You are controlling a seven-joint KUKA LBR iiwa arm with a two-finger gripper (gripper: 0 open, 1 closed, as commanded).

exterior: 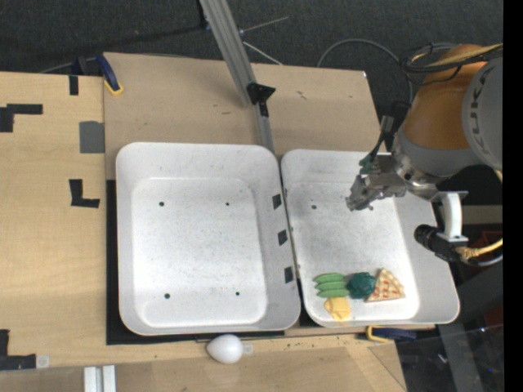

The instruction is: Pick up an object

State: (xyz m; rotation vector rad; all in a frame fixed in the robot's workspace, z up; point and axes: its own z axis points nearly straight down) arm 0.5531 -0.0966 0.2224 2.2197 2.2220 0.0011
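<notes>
Looking down at a slant, we see two white bins side by side across the middle of the frame: the left bin (196, 235) is the larger in view, and the right bin (343, 227) touches it along a shared edge near centre. Our arm (453, 113) enters from the upper right, its orange band broad and bright there, and the gripper (362, 200) hangs over the upper part of the right bin, its dark tip pointing down and to the left. We cannot tell whether the fingers are spread or closed, since they blur into one dark mass, and we see nothing between them. The objects to pick sit well apart from the gripper, clustered in the lower right corner of the right bin: a green pod (330, 282) on the left of the group, a yellow piece (337, 306) just below it, a dark teal lump (360, 284) beside them, and a pizza slice (386, 287) touching the teal lump on its right. Below the left bin, at the bottom of the frame, a white egg (225, 349) lies on the bench (163, 88). A grey pole (233, 43) slants down from the top centre toward the seam between the bins.
</notes>
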